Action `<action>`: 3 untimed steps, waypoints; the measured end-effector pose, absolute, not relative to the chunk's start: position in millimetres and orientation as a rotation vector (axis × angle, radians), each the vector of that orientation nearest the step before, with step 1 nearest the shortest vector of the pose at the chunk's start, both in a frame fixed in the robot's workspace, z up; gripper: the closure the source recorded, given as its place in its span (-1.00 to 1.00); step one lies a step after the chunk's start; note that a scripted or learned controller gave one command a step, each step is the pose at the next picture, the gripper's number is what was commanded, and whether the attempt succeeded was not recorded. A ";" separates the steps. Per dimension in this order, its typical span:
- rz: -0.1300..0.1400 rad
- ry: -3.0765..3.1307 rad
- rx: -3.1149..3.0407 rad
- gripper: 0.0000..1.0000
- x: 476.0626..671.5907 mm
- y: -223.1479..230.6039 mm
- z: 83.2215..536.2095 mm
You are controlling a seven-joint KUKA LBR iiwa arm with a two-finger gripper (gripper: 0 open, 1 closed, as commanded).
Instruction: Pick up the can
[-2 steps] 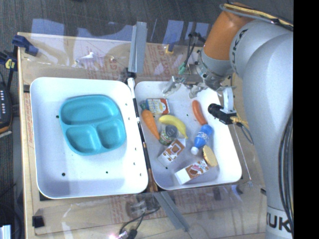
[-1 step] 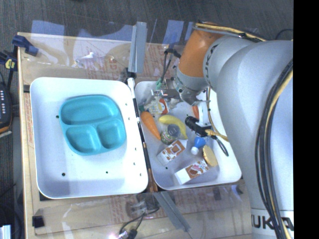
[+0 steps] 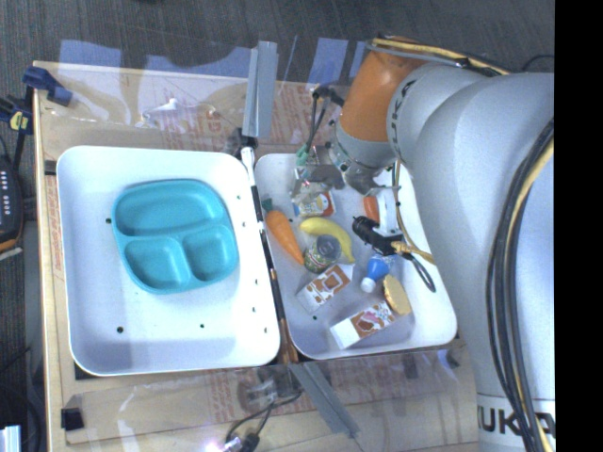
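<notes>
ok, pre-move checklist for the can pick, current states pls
1. Can located in right bin, top showing: ok.
2. Can free of neighbours: not ok; banana and carrot crowd it, carton just below.
3. Gripper over can: not ok; it sits near the bin's far end, above the banana.
4. Finger state: cannot tell.
5. Anything held: cannot tell.
6. Left bin holds blue tray, away from the pick: ok.
</notes>
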State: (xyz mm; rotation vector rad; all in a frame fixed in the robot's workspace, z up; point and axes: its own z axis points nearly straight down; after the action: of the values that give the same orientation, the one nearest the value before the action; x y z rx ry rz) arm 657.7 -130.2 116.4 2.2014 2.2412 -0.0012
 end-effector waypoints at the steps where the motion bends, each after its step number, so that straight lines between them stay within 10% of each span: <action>1: -0.001 2.241 2.201 -1.00 657.7 -130.2 116.4; 2: -0.002 2.190 2.253 -1.00 630.1 -169.9 93.2; 3: -0.005 2.195 2.250 1.00 630.2 -169.5 103.1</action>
State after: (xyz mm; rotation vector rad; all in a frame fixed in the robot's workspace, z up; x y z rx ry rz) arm 630.2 -169.5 103.1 2.2504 2.1951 -0.0046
